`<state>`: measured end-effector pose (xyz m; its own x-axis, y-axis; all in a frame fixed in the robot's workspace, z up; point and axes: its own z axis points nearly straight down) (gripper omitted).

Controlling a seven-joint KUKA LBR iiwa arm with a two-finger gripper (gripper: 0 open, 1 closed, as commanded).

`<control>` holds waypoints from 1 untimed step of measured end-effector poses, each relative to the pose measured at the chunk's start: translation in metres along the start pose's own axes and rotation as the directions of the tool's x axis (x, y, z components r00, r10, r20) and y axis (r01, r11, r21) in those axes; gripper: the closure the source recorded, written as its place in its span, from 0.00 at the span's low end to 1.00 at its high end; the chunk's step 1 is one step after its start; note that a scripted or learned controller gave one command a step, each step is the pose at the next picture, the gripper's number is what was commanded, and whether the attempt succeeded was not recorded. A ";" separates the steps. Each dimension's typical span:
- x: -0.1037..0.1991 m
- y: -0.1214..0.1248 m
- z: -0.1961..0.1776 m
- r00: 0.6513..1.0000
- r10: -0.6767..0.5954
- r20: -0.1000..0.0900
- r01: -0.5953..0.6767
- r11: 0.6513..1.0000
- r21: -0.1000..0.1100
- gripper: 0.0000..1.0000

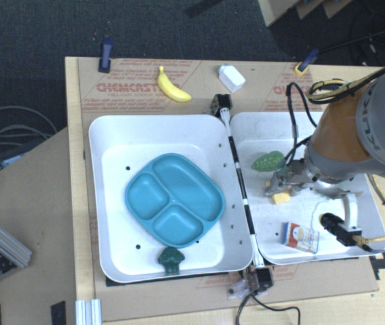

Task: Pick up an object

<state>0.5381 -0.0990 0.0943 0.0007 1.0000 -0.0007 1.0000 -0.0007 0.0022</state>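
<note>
The right bin [267, 131] holds a green leaf-shaped piece [268, 161], a small yellow block [281, 197] and a little white carton with orange and blue print [299, 237]. My gripper [284, 183] hangs low in this bin, just above the yellow block and right below the green piece. The grey arm with its orange band [341, 134] covers the right side of the bin. A blue divided plate [173, 198] lies in the left bin [104, 147], with a dark green broccoli-like piece [171, 258] at that bin's front edge.
On the cardboard behind the bins lie a yellow banana [172, 87] and a white block [232, 78]. A black clip [221, 103] sits where the bins meet. Cables [314, 90] run along the arm's left.
</note>
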 end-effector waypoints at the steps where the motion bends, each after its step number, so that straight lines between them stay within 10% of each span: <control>1: 0.076 0.046 -0.092 1.000 -0.004 -0.003 0.004 1.000 -0.002 1.00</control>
